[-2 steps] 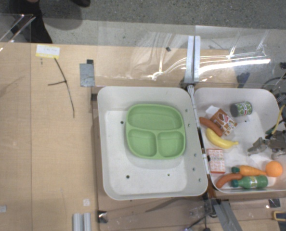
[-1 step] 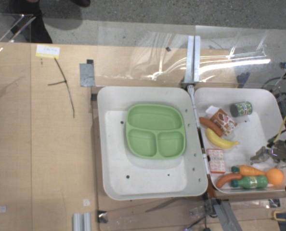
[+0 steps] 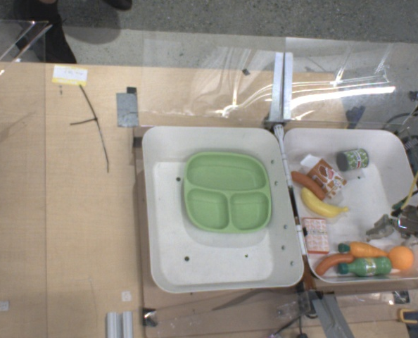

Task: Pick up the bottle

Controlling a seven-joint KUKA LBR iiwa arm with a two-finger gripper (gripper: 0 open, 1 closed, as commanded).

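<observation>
Lying in right bin (image 3: 388, 146), green bottle (image 3: 367, 266)

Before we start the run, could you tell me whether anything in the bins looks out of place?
Nothing stands out: the green bottle lies on its side among toy food in the right bin, and the green tray sits flat in the left bin.
</observation>
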